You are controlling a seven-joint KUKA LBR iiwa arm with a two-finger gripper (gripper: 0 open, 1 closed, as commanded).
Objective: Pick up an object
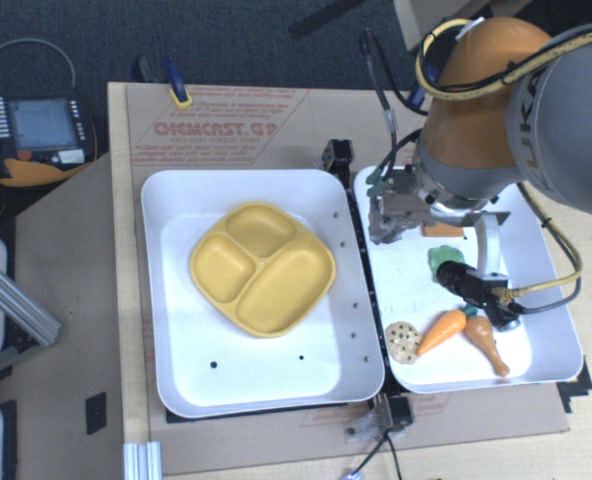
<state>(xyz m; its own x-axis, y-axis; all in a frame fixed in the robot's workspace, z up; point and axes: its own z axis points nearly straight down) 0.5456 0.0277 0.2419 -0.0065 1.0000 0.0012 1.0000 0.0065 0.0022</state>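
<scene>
Plate (263, 268) lies in left bin (176, 360); carrot (442, 332) and cookie (403, 340) in right bin (541, 353); state of jaws unclear.

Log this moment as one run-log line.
hand over right bin, by its left wall | contents: cookie, carrot, drumstick, green piece | left bin: yellow divided plate

The arm (496, 98) covers the far end of the right-hand bin (541, 340) and runs off the top and right edges. A green thing (442, 259) near the bin's middle sits half hidden under it, and an orange sliver (444, 231) just beyond can't be made out.
</scene>
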